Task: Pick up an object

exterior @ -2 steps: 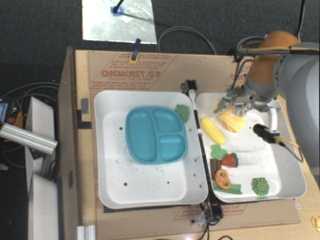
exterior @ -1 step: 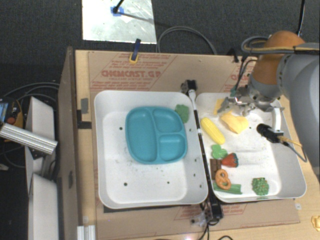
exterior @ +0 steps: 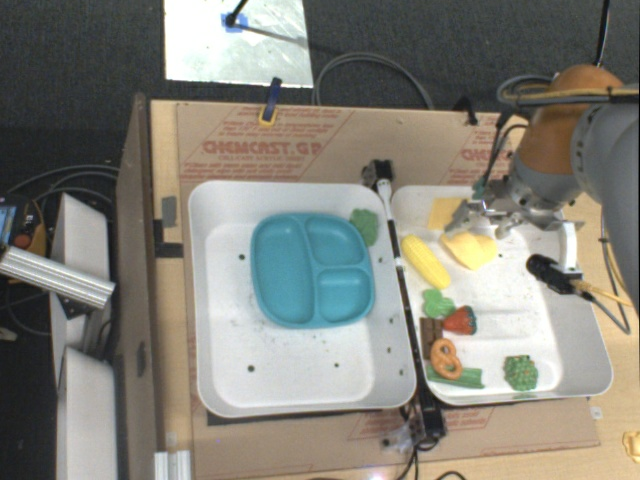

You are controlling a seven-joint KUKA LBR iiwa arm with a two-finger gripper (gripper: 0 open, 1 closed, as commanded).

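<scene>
whether the jaws are released or clenched i cannot tell from here; the gripper [exterior: 487, 218] is down low in the right bin [exterior: 580, 353], near its far edge, and the metal of it blurs into the toys below. it sits right over a pale yellow wedge [exterior: 470, 250], touching it or just above it, i can't say which. a flat yellow slab [exterior: 444, 212] lies just beside it toward the divider. the grey arm [exterior: 600, 148] with its orange band [exterior: 555, 133] comes in from the right.

nearer the divider there's a yellow corn cob [exterior: 425, 261] lying at a slant, then a small green piece [exterior: 436, 302], a red strawberry-like toy [exterior: 459, 320], a brown block [exterior: 432, 332], an orange ring-shaped thing [exterior: 444, 357] and a knobbly green toy [exterior: 520, 372] toward the front corner.

the left bin [exterior: 225, 368] carries a blue divided tray [exterior: 311, 269], lying flat, with a green leafy toy [exterior: 364, 225] touching its far right corner.
</scene>
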